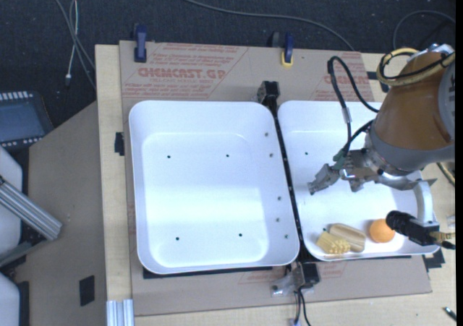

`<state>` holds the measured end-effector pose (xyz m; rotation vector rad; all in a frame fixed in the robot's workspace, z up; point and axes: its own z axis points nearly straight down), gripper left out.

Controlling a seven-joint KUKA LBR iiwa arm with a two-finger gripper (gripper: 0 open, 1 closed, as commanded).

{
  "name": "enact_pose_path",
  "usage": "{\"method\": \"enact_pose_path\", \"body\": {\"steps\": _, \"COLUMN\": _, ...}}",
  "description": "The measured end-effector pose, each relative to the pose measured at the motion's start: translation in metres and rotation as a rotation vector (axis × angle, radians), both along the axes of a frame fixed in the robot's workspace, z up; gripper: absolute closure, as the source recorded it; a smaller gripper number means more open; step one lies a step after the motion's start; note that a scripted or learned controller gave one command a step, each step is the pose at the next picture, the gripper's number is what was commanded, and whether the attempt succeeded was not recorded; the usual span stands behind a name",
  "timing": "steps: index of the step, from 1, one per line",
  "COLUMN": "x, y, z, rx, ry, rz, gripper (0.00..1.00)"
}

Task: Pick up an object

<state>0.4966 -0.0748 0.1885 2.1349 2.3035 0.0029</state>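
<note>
Overhead view of the bench (pixel 181 64) with two white bins set side by side. The arm (pixel 416 108) enters from the right and covers the right part of the right bin (pixel 318 126), so that bin's right wall is hidden from you. The gripper (pixel 318 183) hangs over the middle of the right bin and points toward the left bin (pixel 202 187). At this slant you cannot make out whether its jaws stand apart or together. The things to pick lie along the right bin's near edge, apart from the gripper. They are an orange ball (pixel 381 231), a tan roll (pixel 347 232) just left of the ball, and a knobbly yellow piece (pixel 333 245) touching the roll's near side. The yellow piece is too small for you to identify.
</note>
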Motion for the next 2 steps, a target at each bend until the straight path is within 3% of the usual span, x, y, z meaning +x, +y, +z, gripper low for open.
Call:
{"method": "enact_pose_path", "body": {"steps": 1, "x": 0.052, "y": 0.006, "z": -0.001, "rx": -0.001, "ry": 0.001, "rz": -0.075, "gripper": 0.0}}
{"method": "enact_pose_path", "body": {"steps": 2, "x": 0.008, "y": -0.01, "z": -0.105, "rx": -0.001, "ry": 0.01, "rz": -0.079, "gripper": 0.0}}
